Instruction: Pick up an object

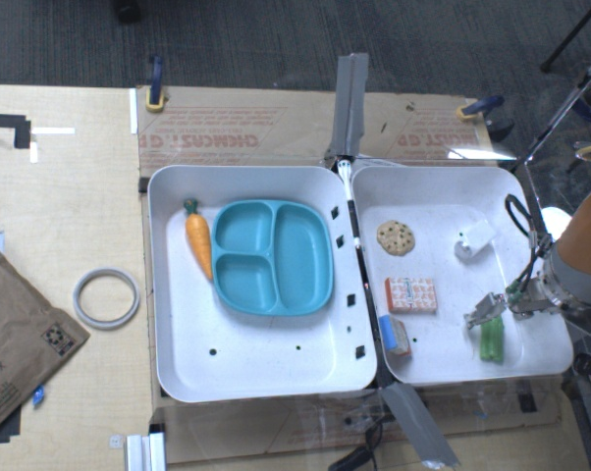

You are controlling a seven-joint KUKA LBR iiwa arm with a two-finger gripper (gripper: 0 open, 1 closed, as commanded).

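The right bin (443,180) holds a round cookie (396,236), a small white object (472,241), a pink and orange packet (411,294), a blue and grey piece (392,335) by the bin's left wall, and a green object (492,343) near the front right corner. My gripper (486,311) reaches in from the right and hangs low, just above the top end of the green object. Nothing visibly sits in it. The left bin (163,292) contains a teal divided plate (276,258) with an orange carrot (198,243) lying beside its left edge.
A grey tape ring (106,296) and a brown cardboard box (16,341) lie on the bench left of the bins. A black cable (519,214) loops over the right bin's far right side. Bare white floor spans the right bin's middle.
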